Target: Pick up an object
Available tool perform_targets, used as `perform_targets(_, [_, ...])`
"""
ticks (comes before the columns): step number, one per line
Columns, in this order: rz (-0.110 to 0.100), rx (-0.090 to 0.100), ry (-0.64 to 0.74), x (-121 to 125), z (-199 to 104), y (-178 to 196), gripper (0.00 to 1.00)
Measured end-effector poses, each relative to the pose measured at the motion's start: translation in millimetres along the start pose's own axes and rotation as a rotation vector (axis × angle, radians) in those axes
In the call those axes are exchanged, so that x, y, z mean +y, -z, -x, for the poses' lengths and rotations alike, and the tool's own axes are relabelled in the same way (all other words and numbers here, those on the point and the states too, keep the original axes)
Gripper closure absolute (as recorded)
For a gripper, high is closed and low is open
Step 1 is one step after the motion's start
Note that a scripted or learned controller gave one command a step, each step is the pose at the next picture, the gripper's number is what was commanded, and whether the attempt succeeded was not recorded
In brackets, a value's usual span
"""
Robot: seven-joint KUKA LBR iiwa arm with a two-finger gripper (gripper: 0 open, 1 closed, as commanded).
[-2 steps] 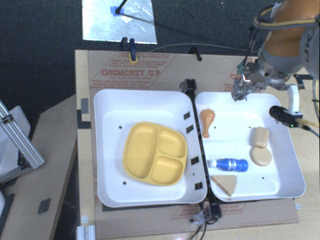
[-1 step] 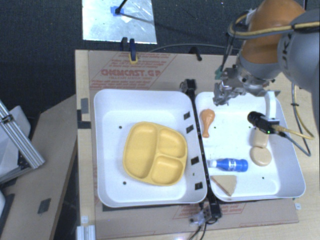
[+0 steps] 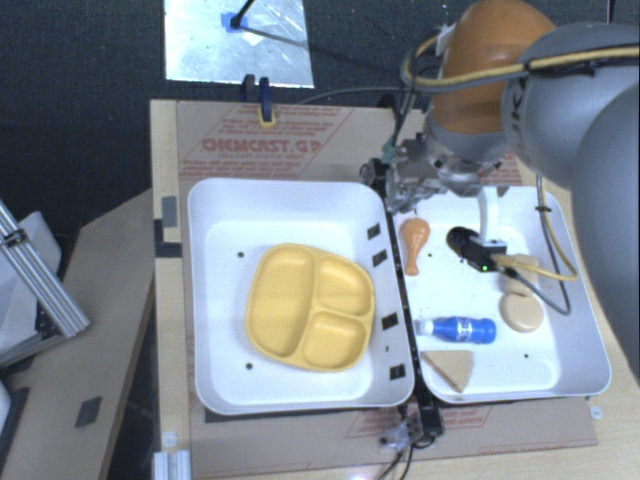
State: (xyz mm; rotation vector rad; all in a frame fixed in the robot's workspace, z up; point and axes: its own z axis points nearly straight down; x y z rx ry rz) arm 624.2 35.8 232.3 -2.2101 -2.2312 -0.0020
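Reaching toward the far side of the right white plastic bin (image 3: 575, 353), I am at the start: nothing is picked up yet. My claw (image 3: 415, 180) hangs over the far left corner, and I cannot tell if it is clenched or not. The orange plastic drumstick toy (image 3: 413, 242) lies just near of it, by the bin's left wall. Its long way runs far to near, fat end far, thin end near. Next I should drop straight down and squeeze across its middle.
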Motion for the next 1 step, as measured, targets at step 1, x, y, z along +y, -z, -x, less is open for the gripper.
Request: perform_targets(1, [-0.001, 0.0, 0.0, -3.8, -50.4, -11.5, 1.0])
